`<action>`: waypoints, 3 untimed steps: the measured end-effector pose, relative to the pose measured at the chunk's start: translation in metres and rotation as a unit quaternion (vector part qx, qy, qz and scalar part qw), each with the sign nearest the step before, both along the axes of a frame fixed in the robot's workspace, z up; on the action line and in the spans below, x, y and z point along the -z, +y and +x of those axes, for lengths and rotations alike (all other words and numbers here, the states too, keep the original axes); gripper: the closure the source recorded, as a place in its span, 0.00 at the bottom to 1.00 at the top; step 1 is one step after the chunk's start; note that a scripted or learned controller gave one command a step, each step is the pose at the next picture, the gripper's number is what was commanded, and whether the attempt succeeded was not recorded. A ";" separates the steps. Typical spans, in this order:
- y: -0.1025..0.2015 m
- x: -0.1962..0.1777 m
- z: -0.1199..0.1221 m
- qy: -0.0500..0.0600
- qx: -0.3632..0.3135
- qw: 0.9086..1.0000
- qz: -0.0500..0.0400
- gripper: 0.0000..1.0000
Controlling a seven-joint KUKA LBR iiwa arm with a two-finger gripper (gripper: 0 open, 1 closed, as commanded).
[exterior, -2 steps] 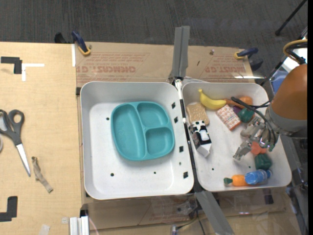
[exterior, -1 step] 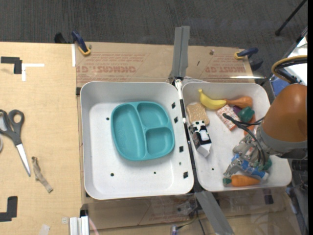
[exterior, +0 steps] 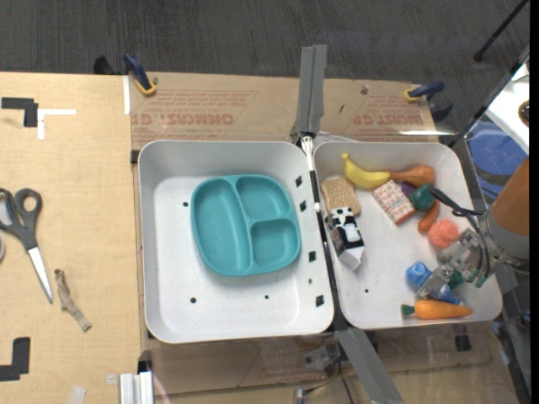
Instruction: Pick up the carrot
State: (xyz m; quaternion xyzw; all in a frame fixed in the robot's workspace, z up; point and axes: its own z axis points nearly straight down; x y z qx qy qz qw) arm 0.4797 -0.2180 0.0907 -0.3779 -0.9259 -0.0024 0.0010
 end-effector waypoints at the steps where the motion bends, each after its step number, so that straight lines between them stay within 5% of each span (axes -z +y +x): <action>1: 0.079 -0.001 0.001 -0.004 -0.053 0.999 -0.003 0.00; 2: 0.005 -0.001 0.106 -0.002 -0.237 0.972 -0.003 0.00; 3: 0.023 -0.001 0.134 -0.001 -0.099 0.995 -0.003 0.00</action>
